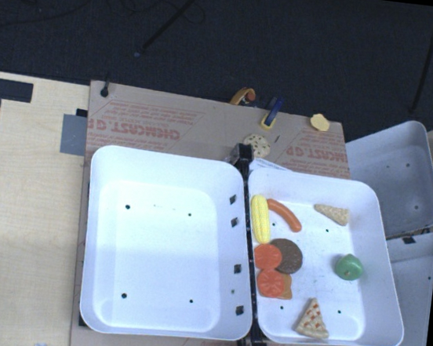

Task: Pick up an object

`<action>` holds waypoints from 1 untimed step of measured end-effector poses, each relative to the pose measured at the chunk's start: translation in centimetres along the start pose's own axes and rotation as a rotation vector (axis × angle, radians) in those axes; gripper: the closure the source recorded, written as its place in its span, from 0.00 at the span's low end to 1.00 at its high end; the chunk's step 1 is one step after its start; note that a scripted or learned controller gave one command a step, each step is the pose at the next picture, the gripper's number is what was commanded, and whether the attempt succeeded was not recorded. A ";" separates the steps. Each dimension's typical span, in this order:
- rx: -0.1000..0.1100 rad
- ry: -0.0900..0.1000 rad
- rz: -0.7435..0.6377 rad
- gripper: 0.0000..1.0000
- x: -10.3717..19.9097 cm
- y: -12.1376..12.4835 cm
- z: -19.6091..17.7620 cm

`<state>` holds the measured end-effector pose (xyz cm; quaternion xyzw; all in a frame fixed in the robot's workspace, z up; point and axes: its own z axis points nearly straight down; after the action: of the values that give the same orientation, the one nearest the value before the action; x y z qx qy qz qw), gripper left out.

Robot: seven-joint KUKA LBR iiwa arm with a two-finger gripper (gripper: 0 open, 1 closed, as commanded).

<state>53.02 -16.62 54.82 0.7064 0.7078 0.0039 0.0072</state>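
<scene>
Tool: you are seeing no arm here, so its state you cannot tell.
Risk: corn is touching sausage; you are risking a double grab.

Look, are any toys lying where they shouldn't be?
Yes. A cookie and a yellow piece lie on the cardboard behind the bins, outside them. The other toy foods, like the corn and green ball, sit in the right bin.

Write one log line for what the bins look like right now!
task: pick up an object | right bin: corn, hot dog, green ball, two pizza slices | left bin: nothing picked
</scene>
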 end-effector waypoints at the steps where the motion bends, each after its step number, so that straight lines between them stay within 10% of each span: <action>1: 0.036 0.011 0.002 1.00 2.8 -6.1 20.3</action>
<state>47.23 -13.92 34.43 0.7072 0.7070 -0.0052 -0.0092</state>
